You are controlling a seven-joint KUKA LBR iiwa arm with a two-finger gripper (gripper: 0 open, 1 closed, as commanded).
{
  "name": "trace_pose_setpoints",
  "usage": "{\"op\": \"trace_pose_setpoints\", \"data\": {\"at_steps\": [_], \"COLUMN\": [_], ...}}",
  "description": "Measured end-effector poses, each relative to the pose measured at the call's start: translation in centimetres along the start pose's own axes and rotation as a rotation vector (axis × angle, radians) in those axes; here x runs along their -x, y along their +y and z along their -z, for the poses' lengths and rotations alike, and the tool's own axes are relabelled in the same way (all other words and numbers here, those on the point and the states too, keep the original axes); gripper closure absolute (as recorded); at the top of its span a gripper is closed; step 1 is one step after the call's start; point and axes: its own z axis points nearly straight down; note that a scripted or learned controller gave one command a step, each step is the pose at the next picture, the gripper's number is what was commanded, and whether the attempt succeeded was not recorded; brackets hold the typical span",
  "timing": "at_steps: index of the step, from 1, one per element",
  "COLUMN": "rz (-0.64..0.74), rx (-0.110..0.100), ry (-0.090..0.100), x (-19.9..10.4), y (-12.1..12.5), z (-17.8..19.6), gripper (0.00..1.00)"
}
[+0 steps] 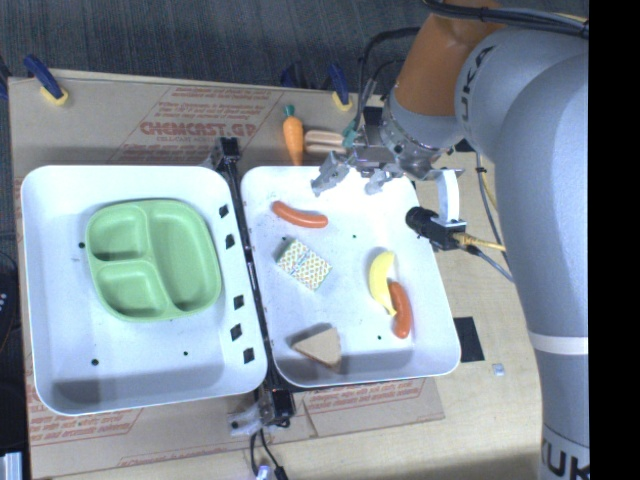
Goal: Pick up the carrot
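— Over the far rim of the right bin [440,298], is that where you hang?

— Yes. My gripper [352,175] sits above the bin's far edge, fingers spread apart with nothing between them.

— And the carrot [292,136]?

— It lies outside the bins, on the cardboard [190,118] just beyond the right bin's far left corner, leaf end pointing away. It is to my left, near but not touching me. A pale wooden piece [322,142] lies just beside it on the right, between it and my fingers.

— What room have you around it?

— Open cardboard spreads to the carrot's left. On its near side runs the bin rim, and a black clip [228,151] sits where the two bins meet. Blue clamps [340,83] grip the board's far edge.

— And inside the bin below you?

— A sausage [299,215] near the far left, a patterned block [303,265] in the middle, a banana [381,273] touching a second sausage [401,310] at the right, a bread slice [318,347] by the near wall.

— The left bin [40,268]?

— It holds a green divided plate [152,259], well apart from me.
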Motion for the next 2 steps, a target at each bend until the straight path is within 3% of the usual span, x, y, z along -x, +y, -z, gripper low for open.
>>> {"op": "trace_pose_setpoints", "data": {"at_steps": [1,2], "rz": [-0.221,-0.215], "rx": [-0.002,-0.003], "ry": [0.001,0.001], "x": [4.6,4.5], "y": [1.8,1.9], "z": [-13.1,-12.0], "gripper": [0.0,1.0]}}
